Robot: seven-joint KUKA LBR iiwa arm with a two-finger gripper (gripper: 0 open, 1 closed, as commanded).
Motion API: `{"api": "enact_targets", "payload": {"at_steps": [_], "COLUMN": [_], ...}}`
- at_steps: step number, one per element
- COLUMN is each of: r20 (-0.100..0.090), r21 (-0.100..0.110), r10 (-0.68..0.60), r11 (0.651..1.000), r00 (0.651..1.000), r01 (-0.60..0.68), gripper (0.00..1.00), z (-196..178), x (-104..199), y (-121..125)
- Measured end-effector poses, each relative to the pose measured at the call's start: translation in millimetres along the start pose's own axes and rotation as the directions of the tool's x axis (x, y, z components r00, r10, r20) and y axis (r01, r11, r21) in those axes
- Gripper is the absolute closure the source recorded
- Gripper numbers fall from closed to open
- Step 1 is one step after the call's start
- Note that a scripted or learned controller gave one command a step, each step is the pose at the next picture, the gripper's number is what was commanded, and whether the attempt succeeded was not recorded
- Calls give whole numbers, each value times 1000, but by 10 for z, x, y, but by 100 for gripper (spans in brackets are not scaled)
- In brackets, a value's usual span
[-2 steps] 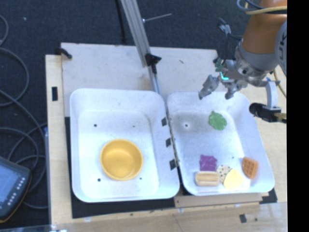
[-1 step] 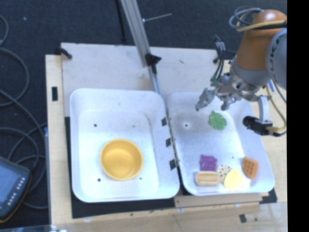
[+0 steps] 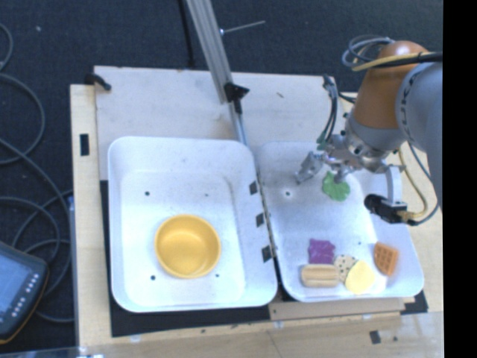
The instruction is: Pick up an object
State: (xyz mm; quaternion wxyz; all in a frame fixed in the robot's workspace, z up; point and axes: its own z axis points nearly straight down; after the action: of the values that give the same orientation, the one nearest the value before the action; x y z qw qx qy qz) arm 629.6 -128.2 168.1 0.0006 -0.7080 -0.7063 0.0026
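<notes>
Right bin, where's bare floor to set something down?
In the right bin, the floor between the gripper and the purple piece is bare. The near edge is crowded: bread roll, yellow piece, waffle. A green piece lies beneath the gripper.

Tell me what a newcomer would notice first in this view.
Probably the round yellow bowl alone in the left white bin. Next, the gripper over the right white bin, beside a small green lump. Mixed small pieces cluster at that bin's near edge.
</notes>
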Motion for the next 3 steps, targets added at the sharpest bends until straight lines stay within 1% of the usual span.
{"api": "enact_targets", "payload": {"at_steps": [1,2,3], "r20": [0,-1,-2], "r21": [-1,-8,-11], "r10": [0,4,-5], "r11": [1000,1000,1000], "r00": [1000,1000,1000], "r01": [0,-4,5], "gripper": [0,100,100], "z": [442,298,-185], "x": [16,9,63], "y": [45,63,130]}}
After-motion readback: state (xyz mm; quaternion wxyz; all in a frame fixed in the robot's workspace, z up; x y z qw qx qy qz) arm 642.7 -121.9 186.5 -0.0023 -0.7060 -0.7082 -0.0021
